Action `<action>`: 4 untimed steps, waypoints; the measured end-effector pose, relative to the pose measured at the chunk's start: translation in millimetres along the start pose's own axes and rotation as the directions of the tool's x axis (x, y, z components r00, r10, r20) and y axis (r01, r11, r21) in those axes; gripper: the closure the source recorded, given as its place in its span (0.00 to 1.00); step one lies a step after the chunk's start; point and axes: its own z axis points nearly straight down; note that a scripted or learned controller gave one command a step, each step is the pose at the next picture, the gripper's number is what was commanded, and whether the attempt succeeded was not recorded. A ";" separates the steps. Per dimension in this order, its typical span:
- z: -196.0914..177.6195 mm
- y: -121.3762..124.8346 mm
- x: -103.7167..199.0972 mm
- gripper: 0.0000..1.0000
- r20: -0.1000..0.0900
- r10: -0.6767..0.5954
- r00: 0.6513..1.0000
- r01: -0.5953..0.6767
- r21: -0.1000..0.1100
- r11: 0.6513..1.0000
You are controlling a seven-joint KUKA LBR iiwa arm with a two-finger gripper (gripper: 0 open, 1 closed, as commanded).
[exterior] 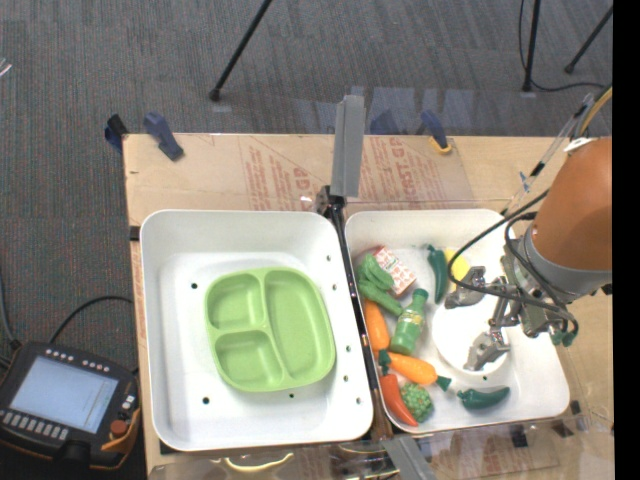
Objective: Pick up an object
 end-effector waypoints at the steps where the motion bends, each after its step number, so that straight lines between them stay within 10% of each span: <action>1: 129.9 -2.6 -45.0 0.00 -0.001 0.289 0.957 -0.289 0.000 0.957; 2: 119.5 23.4 11.0 0.00 0.047 0.596 0.801 -0.597 -0.011 0.803; 3: 126.1 26.9 -82.9 0.00 0.014 0.747 0.665 -0.747 0.000 0.665; 4: 126.1 25.9 -67.9 0.00 0.013 0.811 0.584 -0.811 -0.001 0.584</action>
